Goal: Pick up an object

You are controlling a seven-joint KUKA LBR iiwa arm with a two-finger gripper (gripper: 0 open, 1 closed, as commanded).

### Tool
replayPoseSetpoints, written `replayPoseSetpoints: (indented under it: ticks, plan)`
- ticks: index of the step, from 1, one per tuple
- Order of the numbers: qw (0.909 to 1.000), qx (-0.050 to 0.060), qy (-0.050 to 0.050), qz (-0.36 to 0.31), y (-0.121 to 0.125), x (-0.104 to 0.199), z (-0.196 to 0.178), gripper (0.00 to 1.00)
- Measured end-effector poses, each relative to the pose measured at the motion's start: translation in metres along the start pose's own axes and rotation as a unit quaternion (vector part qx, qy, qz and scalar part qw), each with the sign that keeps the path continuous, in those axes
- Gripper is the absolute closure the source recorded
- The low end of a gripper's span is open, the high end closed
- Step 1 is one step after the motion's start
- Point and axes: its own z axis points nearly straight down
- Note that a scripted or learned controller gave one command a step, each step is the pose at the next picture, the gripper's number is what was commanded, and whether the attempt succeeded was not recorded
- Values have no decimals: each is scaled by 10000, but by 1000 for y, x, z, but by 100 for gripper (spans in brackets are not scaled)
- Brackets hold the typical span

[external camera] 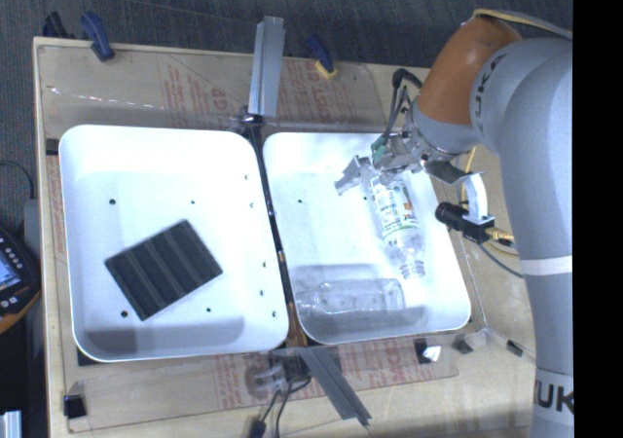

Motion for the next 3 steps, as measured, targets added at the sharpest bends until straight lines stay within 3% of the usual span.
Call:
replayPoseSetpoints:
  ticks: [2, 3]
  plan:
    - [10000, 0, 0, 0, 0, 0, 0, 0]
    - [10000, -3, -5, -31, 1, 1, -10, 100]
